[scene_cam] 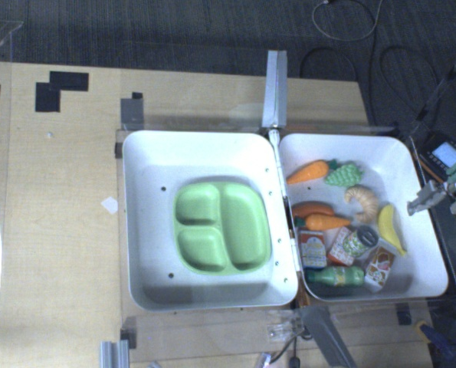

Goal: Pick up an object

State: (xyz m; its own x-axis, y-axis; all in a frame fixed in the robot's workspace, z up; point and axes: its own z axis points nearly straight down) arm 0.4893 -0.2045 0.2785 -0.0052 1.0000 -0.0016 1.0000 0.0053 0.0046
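At the right edge, a small grey metal gripper [433, 198], possibly 2-fingered, with teal-tinted fittings behind.

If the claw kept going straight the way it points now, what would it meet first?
Probably the yellow toy banana in the right white bin: the claw at that bin's right rim aims leftward and down. Depth is unclear, so it could reach the bin floor first.

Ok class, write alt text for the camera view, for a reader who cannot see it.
Two shallow white bins sit side by side on a wooden bench: the left bin holds a green divided tray, and the right bin holds a jumble of toy food, including a carrot, a banana and a croissant. The gripper sits at the right bin's right edge.
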